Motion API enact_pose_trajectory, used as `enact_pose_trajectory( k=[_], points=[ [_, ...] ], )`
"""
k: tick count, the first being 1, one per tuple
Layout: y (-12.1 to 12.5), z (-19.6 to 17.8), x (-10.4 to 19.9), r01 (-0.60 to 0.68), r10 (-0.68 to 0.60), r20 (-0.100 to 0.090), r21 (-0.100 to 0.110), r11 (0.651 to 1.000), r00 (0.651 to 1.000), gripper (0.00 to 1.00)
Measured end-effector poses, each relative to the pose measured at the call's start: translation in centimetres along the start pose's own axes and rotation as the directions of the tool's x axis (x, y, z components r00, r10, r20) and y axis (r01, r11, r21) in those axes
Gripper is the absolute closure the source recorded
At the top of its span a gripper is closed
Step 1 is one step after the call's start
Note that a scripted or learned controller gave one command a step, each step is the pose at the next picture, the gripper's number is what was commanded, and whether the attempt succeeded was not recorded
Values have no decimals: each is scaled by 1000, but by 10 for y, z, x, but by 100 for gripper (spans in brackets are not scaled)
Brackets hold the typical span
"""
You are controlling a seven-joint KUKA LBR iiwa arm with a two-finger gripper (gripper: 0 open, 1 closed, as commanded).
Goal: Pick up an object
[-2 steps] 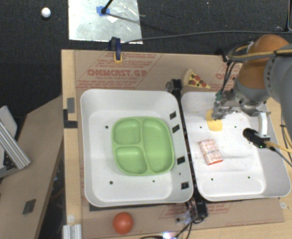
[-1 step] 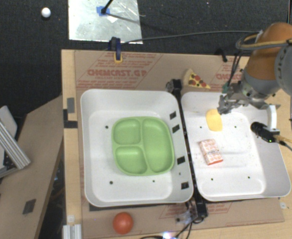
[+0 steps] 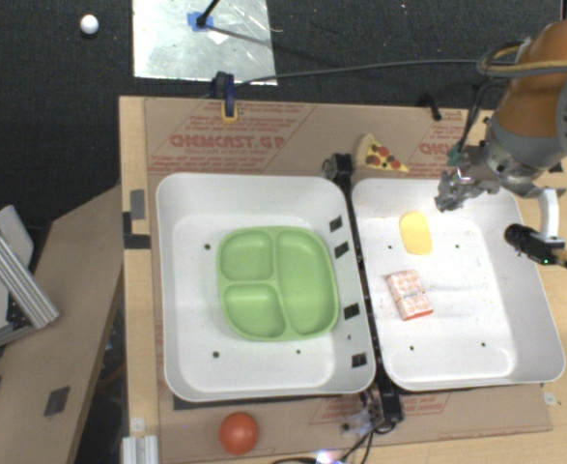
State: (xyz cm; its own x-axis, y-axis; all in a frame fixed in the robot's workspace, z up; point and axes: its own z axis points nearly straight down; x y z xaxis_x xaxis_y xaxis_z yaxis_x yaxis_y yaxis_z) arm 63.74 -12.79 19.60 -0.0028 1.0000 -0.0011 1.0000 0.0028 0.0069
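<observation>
Two white bins sit side by side on the desk (image 3: 264, 129). The left bin (image 3: 182, 259) holds one green tray (image 3: 276, 282) with three compartments. The right bin (image 3: 515, 336) holds two things: one yellow piece (image 3: 416, 232) near its far edge and one small red-and-white box (image 3: 409, 294) just in front of it, the two lying apart.

Outside the bins there is one pizza-slice toy (image 3: 382, 155) on the desk behind the seam between the bins, and one orange ball (image 3: 239, 432) at the desk's near edge, in front of the left bin.

One arm (image 3: 544, 85) reaches in from the right. Its tool (image 3: 449, 194) hangs over the far edge of the right bin, just beside the yellow piece and to its right, with nothing between its tips; whether it is apart or together cannot be told.

The desk is covered with brown printed board. Behind it lies dark cloth carrying one silvery sheet (image 3: 201, 27) and one small white ball (image 3: 90, 24). A blue clamp (image 3: 225, 93) grips the desk's far edge.
</observation>
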Motion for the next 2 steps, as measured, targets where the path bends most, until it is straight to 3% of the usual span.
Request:
enact_pose_trajectory(
  k=[1,2],
  points=[
    [1,-44,1,3,-3,0,0,1000,1000,100],
    [-7,-39,43,5,-5,-2,5,1000,1000,100]
  ],
)
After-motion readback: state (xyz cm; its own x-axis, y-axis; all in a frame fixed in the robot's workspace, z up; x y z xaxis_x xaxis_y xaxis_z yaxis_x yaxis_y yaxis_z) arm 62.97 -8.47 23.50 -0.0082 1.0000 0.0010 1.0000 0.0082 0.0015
